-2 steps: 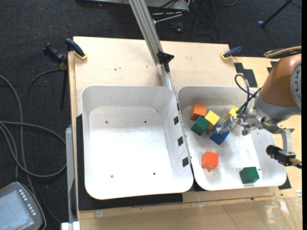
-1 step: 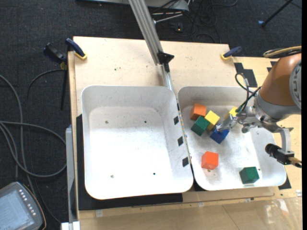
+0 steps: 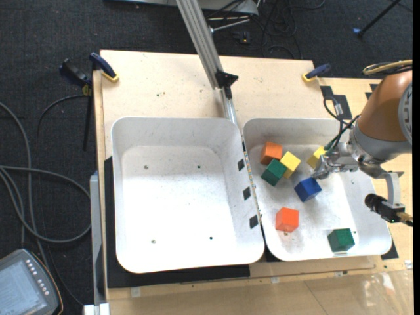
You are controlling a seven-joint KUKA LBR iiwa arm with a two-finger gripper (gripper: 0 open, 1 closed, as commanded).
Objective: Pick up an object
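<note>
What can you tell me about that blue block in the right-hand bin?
The blue block is a small cube of plain, solid blue, perhaps painted wood. It lies in the right bin, near its middle, turned at an angle to the bin's walls. The gripper hangs just above its upper right corner. An orange block lies below it and a green block to its upper left, both apart from it.

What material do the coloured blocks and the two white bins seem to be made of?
Blocks, such as the blue block and the orange block: probably painted wood or plastic. They have flat faces, crisp edges and a matte, even colour; the view cannot settle which. White bins: likely thin moulded plastic, judging by the rounded corners, the raised rim and a faint sheen, with dark speckles of wear.
</note>
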